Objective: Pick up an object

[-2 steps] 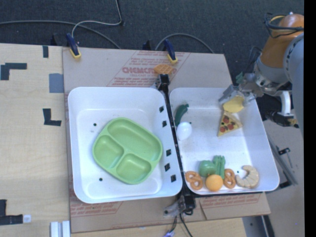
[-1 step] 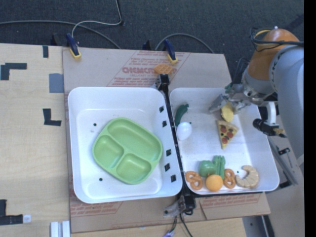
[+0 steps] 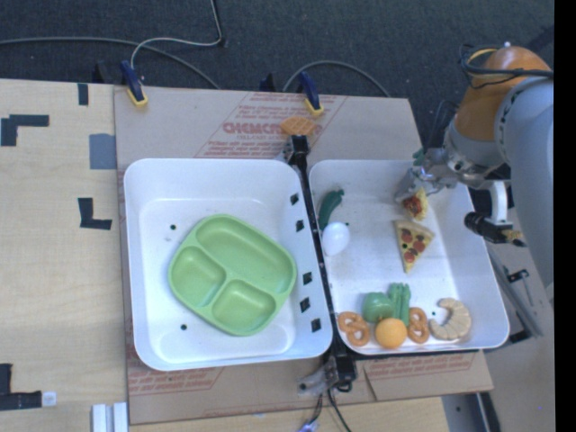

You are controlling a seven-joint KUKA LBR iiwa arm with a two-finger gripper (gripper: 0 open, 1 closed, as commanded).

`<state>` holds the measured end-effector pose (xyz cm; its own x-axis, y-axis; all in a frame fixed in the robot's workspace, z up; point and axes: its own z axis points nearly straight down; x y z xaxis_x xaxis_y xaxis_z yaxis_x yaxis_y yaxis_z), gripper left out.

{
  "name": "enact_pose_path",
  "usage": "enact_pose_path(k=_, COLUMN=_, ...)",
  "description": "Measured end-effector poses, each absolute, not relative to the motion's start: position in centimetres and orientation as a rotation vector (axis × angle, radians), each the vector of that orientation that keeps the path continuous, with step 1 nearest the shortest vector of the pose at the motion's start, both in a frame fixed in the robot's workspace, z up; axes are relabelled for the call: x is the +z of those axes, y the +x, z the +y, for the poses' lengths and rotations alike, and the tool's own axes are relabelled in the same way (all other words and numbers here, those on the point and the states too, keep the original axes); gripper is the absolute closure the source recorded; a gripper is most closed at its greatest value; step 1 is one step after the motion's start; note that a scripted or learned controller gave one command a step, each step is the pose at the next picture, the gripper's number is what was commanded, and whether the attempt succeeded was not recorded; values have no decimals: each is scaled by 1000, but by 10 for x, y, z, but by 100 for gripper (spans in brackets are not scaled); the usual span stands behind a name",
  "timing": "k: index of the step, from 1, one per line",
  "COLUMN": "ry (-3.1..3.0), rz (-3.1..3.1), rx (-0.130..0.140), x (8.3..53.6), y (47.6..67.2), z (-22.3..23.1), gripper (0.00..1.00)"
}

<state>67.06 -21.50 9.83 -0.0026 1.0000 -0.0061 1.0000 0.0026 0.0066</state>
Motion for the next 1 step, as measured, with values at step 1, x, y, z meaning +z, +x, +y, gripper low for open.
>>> enact_pose_path(k=1, ry=2217, rz=2223, rx=3, x=191, y=669, z=-174, gripper=100)
